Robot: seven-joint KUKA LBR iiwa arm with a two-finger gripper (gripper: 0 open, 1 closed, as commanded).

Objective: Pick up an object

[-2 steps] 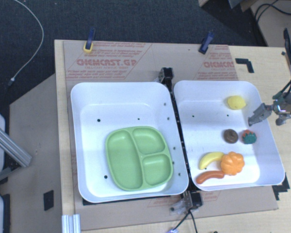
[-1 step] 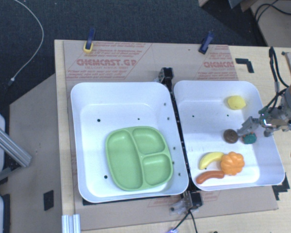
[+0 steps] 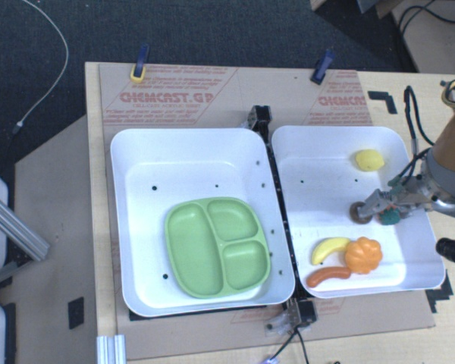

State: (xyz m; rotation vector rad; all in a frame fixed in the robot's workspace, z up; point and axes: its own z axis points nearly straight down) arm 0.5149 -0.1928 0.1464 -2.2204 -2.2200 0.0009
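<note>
My gripper [image 3: 365, 211] is low in the right bin [image 3: 318, 158], near its middle, and the grey arm comes in from the right edge. A small teal piece [image 3: 392, 218] shows right beside the gripper body. I cannot tell whether that piece is a toy or part of the hand. A yellow lemon [image 3: 369, 159] lies toward the far side of this bin. Just in front of the gripper lie a yellow banana [image 3: 330, 249], an orange pumpkin [image 3: 363, 255] and a red sausage [image 3: 327, 276].
The left bin [image 3: 136, 203] holds a green divided plate [image 3: 216, 246]. A black clamp [image 3: 259, 117] sits where the two bins meet at the back, and blue and yellow clips [image 3: 140, 64] hold the cardboard base.
</note>
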